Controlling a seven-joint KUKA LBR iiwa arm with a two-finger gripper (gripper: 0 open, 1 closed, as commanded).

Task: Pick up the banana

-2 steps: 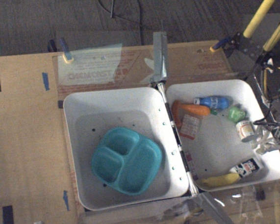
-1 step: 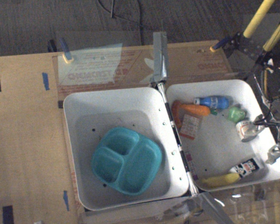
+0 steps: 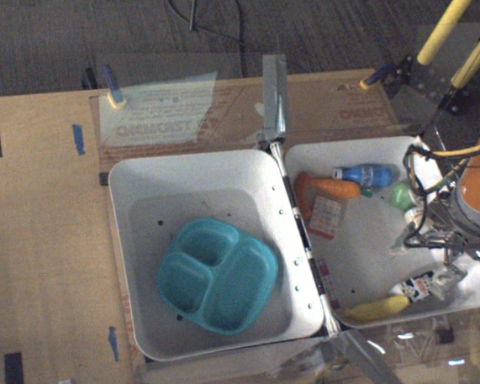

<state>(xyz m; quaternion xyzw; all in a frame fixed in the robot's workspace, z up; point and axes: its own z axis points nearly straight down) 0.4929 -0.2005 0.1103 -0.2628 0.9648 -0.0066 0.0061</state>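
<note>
The tabletop point(image 3: 43, 248) carries two white bins. In the right bin point(image 3: 356, 252), the banana point(image 3: 376, 308) lies at six o'clock. The pincer point(image 3: 438, 248) hangs at three o'clock, apart from it; its spread cannot be told.

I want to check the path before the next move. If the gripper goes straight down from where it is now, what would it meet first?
Probably the small black-and-white item just below the gripper, or the right bin's floor beside it. The banana lies further left, off that line. Depth is unclear from this slanted view.
</note>
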